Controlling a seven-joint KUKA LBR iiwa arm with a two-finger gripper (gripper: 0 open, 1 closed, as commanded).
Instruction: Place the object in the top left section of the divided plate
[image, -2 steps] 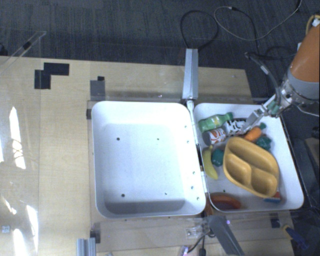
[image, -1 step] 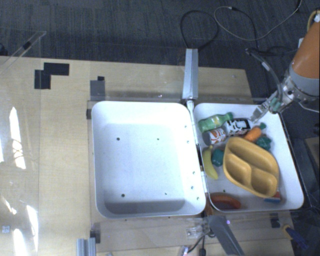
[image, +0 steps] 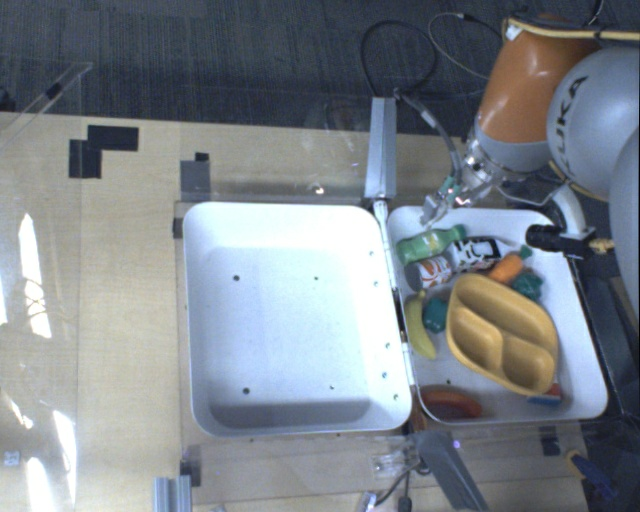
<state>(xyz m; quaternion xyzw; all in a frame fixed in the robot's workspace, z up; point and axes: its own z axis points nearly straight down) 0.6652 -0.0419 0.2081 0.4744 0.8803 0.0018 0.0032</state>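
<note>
A yellow divided plate (image: 452, 335) lies tilted in the right bin (image: 590, 385), its sections bare. Beyond its far left side lie a green bottle (image: 430, 243), an orange and white can (image: 433, 270) and a black and white item (image: 478, 251). An orange carrot (image: 507, 267) rests by the plate's far edge. My gripper (image: 438, 208) hangs over the far left corner of the right bin, just above the green bottle, and I see nothing held in it.
A yellow banana (image: 421, 331) and a teal piece (image: 435, 315) lie left of the plate. A red item (image: 452, 404) sits at the near edge, another teal piece (image: 527, 285) at the back. The left bin (image: 290, 320) stands beside it.
</note>
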